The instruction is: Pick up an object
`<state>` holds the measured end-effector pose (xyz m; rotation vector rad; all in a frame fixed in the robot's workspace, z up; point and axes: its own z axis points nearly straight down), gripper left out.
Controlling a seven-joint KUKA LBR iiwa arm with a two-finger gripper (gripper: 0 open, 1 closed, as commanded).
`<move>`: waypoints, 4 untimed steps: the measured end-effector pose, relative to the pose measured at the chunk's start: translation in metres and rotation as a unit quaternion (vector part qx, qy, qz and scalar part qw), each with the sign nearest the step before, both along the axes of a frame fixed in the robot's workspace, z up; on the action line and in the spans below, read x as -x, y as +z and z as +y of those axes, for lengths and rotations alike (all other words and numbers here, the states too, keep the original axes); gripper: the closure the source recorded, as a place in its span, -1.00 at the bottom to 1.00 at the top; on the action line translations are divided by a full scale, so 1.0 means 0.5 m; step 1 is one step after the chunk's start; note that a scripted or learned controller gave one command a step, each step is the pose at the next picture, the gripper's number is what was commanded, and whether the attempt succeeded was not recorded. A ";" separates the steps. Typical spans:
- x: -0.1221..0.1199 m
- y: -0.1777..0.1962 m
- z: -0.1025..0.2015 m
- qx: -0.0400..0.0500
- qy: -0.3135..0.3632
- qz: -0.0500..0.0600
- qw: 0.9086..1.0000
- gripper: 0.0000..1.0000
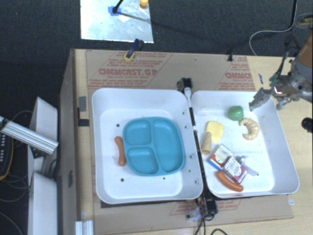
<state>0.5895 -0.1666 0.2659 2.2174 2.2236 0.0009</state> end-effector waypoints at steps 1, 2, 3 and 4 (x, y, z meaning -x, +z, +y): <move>-0.130 -0.291 0.028 -0.001 0.001 0.002 1.000 -1.00; -0.159 -0.363 0.005 0.000 0.001 0.000 1.000 -1.00; -0.162 -0.338 0.005 0.001 0.002 -0.003 1.000 1.00; -0.153 -0.233 0.117 -0.001 0.001 -0.002 1.000 1.00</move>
